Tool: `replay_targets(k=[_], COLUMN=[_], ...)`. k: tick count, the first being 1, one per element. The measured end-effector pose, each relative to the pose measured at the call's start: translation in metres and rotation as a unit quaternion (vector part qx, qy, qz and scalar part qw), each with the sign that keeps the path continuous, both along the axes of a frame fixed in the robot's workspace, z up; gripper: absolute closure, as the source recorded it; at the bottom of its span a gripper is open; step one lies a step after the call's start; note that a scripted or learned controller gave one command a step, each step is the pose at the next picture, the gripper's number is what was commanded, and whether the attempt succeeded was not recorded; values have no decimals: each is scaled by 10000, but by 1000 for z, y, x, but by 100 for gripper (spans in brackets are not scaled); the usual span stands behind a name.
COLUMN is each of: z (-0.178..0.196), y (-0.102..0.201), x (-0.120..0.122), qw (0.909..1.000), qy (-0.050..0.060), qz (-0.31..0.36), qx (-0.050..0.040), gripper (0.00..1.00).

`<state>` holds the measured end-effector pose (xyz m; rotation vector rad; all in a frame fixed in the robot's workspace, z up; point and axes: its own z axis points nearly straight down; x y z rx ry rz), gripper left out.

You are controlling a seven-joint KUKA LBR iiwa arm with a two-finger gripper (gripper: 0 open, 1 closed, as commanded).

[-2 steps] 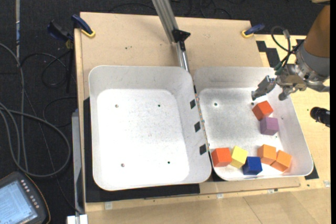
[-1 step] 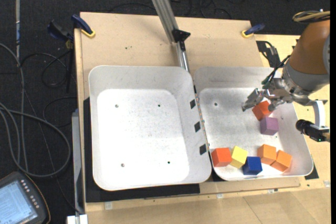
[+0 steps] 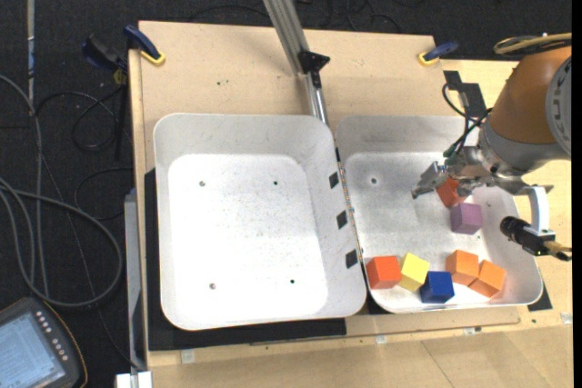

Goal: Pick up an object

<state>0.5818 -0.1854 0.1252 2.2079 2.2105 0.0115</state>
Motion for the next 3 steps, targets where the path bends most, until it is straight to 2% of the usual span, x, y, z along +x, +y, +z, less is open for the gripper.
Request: replay_targets(k=[1,2,3], z=[8,68,105], y=[0,5,5], x=[0,-4,-2], qw=[10000,10000,10000], qy=[-7,52,55], qz=[-10,9,7], qx=[-9,24,23], gripper=[100,100,100])
